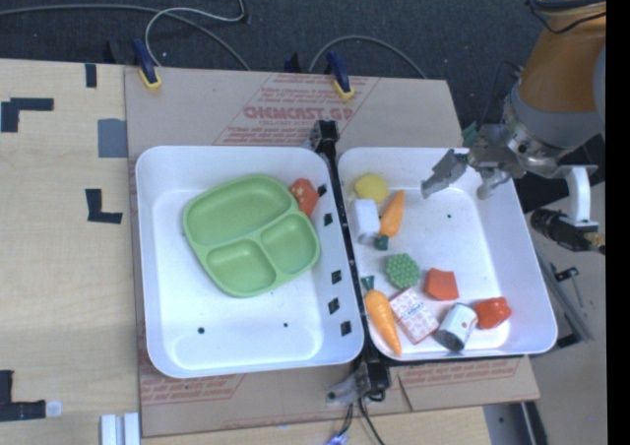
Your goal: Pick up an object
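Camera view looked down on the desk [59, 236], pale wood with a sheet of brown cardboard [285, 108] laid under two shallow white bins. The grey arm [561, 69] with its orange band came in from the right and hung over the upper right corner of the right bin [512, 236]. The left bin [162, 315] sat just beside it, the two rims touching along the middle.

Inside the left bin lay a green divided plate [251, 233], tilted a little, with a small red piece [305, 196] touching its upper right edge.

The gripper [466, 179] hovered over the bare top right part of the right bin, its two fingers spread apart and nothing between them.

The objects to pick from were scattered in the right bin, all well apart from the gripper. A yellow lemon-like ball [371, 186] sat near the top left, with a white block [366, 218] just below it and an orange carrot [392, 214] leaning against that. A green bumpy piece [402, 270] lay near the middle. Lower down were a second carrot [382, 321] along the left wall, a white and red carton [413, 316] beside it, an orange wedge [441, 285], a small can [455, 326] on its side, and a red piece [491, 312] at the lower right.

Two blue and yellow clamps [146, 66] pinned the cardboard at its far edge.
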`<state>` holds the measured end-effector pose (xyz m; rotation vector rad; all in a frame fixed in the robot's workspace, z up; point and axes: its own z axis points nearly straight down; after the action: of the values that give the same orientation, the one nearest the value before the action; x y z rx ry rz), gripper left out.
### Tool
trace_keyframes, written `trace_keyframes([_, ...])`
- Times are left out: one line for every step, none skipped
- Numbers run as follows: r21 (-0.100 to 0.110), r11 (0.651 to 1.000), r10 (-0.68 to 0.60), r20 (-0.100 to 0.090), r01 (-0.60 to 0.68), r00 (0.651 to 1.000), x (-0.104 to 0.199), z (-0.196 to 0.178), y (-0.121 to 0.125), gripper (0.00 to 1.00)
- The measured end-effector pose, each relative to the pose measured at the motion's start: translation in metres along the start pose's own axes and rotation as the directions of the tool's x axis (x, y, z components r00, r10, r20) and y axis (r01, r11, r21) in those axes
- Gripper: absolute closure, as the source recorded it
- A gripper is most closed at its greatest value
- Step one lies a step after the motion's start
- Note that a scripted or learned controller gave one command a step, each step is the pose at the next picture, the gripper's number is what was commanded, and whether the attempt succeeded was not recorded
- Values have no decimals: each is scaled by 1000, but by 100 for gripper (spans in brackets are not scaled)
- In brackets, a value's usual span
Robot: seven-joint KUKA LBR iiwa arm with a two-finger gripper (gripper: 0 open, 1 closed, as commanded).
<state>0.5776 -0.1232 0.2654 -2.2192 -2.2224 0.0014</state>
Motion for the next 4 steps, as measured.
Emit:
trace_keyframes([3,1000,-1,-1,1,1000,49,83,53,0])
trace_keyframes([-15,1000,-1,-2,1,1000,24,162,61,0])
trace_keyframes([-43,999,2,2,-2,1000,26,167,10,0])
trace_keyframes([-3,1000,0,1,0,1000,8,149,83,0])
